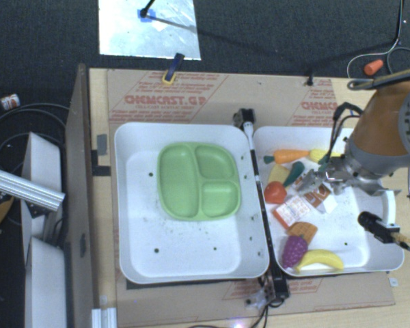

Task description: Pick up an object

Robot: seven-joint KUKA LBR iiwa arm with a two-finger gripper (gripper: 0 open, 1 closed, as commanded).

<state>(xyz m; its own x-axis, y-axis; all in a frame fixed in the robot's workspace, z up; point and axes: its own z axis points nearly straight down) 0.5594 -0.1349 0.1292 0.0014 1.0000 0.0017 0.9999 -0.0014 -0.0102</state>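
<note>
Lying in the right bin (379,255): toy food, an orange carrot (290,156), red tomato (275,193), purple grapes (293,250), yellow banana (320,259). Hovering above, gripper (314,181), fingers' state impossible to tell. Beneath, cardboard-covered worktop (191,91) over dark carpet (41,33); green divided plate (197,181) in left bin (140,251).

The scene was recorded by a single camera fixed above the bench (212,91) and directed downward at a slant. Both white bins were taken in whole: the left bin (140,251) sat near the middle of the frame, the right bin (376,255) towards the right side. The far edge of the bench was shown towards the top, with dark floor (273,19) beyond it. The view was set well back, so that floor and cables at the left were also included. The arm (386,125) was seen entering from the right edge.
</note>
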